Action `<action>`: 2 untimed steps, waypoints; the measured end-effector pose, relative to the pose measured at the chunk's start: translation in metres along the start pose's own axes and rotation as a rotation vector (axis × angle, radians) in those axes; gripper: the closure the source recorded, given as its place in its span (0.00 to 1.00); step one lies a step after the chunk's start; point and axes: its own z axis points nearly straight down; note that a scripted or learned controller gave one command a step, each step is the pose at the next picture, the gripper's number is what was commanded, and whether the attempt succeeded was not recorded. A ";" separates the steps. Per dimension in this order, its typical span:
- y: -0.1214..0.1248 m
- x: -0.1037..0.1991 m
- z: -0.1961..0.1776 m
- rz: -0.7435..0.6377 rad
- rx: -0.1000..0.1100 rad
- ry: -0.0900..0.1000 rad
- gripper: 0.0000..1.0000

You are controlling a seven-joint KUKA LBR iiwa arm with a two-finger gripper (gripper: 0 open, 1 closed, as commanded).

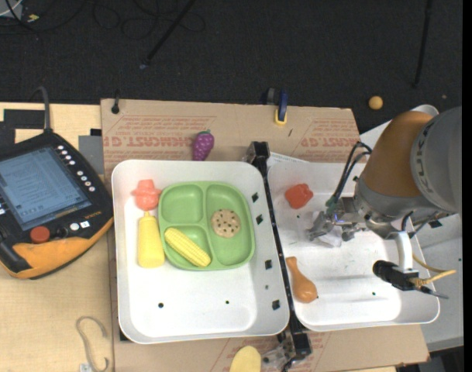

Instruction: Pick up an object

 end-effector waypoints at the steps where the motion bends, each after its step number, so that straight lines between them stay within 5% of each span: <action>1: 0.006 -0.011 -0.054 0.005 -0.006 -0.003 1.00; 2: 0.002 -0.021 -0.105 -0.001 -0.007 -0.003 1.00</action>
